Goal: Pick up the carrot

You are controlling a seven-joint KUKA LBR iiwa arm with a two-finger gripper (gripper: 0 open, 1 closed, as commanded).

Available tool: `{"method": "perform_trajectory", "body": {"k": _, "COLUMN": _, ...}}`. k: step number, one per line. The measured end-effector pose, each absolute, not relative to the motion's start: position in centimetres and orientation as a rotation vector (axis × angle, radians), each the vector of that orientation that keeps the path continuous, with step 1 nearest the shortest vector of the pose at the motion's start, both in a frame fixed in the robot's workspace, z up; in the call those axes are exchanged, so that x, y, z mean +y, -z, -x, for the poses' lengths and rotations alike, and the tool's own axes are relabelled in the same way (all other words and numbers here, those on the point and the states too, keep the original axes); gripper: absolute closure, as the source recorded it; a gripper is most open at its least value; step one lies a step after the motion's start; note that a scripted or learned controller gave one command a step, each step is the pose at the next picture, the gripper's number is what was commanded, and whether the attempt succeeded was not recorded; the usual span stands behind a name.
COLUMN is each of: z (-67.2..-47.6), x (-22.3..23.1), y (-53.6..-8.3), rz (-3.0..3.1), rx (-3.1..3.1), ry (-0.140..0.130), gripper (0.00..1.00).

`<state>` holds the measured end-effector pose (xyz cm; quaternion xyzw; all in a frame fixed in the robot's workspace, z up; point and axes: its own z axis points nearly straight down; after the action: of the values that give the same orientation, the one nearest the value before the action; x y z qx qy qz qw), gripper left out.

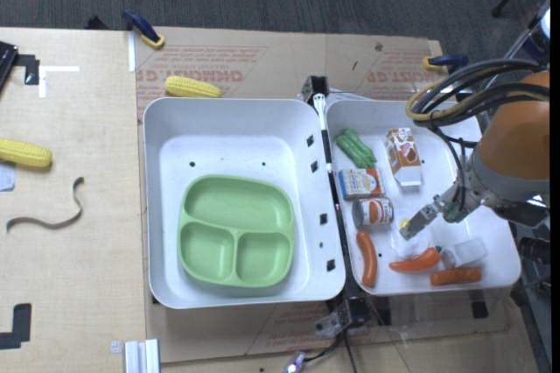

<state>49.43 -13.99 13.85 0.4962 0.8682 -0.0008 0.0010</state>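
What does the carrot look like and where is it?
The carrot is a small orange stick with a bumpy, matte skin, so it looks like a plastic toy. It lies flat on its side in the right white bin, close to the front right corner, pointing left to right. Its right end reaches the bin's rim. Just beside its left end lies a curved orange-red pepper with a green stem; whether they touch cannot be told. A clear plastic piece sits just behind it. The gripper hovers farther back, not on the carrot.

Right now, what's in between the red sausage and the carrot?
A curved orange chili pepper lies between the sausage and the carrot. The camera view shows this.
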Motion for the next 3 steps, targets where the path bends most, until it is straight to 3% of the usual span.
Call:
{"method": "perform_trajectory", "body": {"k": 1, "z": -47.7, "x": -10.5, "y": -10.8, "rz": -1.834, "rx": 2.553, "ry": 0.003, "gripper": 0.0}}
{"method": "perform_trajectory", "body": {"k": 2, "z": -47.8, "x": -9.9, "y": -9.2, "rz": -2.242, "rx": 2.198, "ry": 0.001, "gripper": 0.0}}
{"method": "perform_trajectory", "body": {"k": 3, "z": -47.8, "x": -10.1, "y": -10.1, "rz": -2.239, "rx": 2.199, "ry": 0.005, "gripper": 1.0}}
